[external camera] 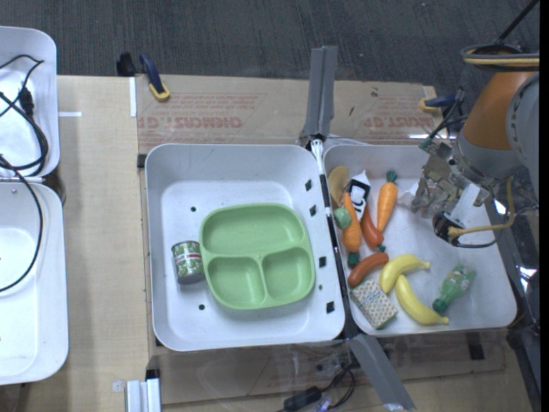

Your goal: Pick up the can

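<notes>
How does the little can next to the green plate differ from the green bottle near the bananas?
The can sits in the left bin, touching the left edge of the green divided plate; the bottle lies in the right bin, just right of the bananas. The can is short and stubby with a silvery rim; the bottle is longer and slimmer, tapering to a neck. Both are green, and both lie apart from the gripper.

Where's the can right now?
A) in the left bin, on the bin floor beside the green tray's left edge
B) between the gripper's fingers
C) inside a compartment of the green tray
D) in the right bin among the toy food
A: the can lies on the left bin floor just off the left edge of the green tray, while the gripper is over the right bin.
</notes>
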